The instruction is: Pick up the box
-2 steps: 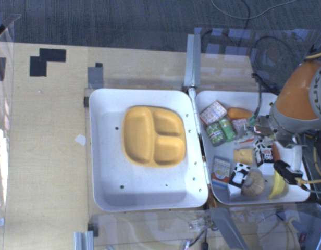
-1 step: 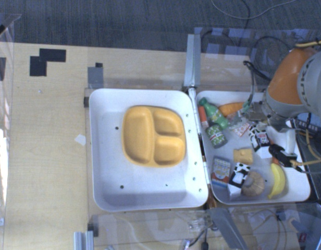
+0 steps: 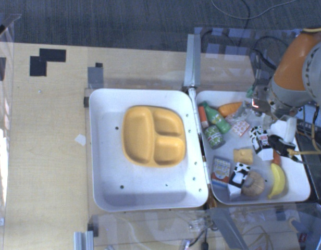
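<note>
Status: I judge the task not yet begun in any visible way; nothing is lifted
Box [image 3: 221, 169]: lies flat on the floor of the right bin [image 3: 305, 191], lower middle right of the frame, just beside a black-and-white patterned item [image 3: 238, 174] and near a brown round object [image 3: 253, 184]
Arm: I see its orange band [image 3: 293, 61] at the upper right, wrist over the bin's upper right part, well apart from the box
Jaws: state hidden among the clutter, I cannot tell
Left bin [image 3: 98, 139]: holds a yellow divided tray [image 3: 152, 135]
Other contents, right bin: banana [image 3: 277, 180], two green bottles [image 3: 214, 129]
Remaining: reach, grasp and lift all outstanding
</note>
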